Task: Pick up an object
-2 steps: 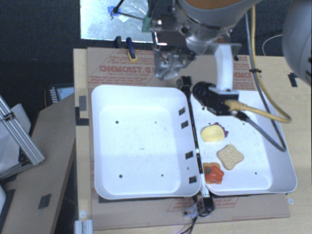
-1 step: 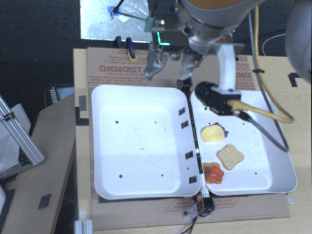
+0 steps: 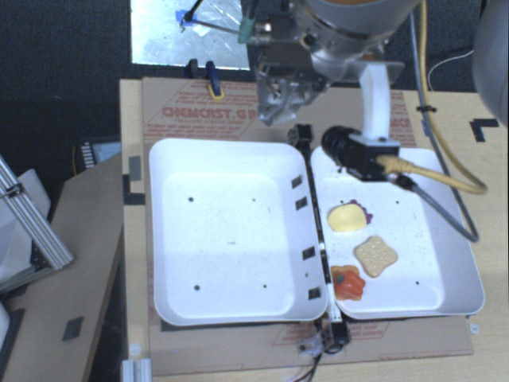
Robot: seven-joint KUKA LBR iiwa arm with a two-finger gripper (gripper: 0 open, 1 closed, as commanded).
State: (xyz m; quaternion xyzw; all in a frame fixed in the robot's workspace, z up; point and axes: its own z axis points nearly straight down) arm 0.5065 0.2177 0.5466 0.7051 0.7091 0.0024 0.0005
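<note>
Well below the pincer (image 3: 280,106), jaw state indiscernible, 3 food toys (image 3: 347,217) lie in the right bin (image 3: 445,245)

The scene is evenly and brightly lit from above. The two white bins (image 3: 231,237) are rendered almost washed out, with only faint shadows along their inner walls. Strong glare is seen on the metal sheet (image 3: 187,18) at the top. The arm (image 3: 358,6) close to the camera is blurred; overall sharpness is soft and slightly grainy
</note>
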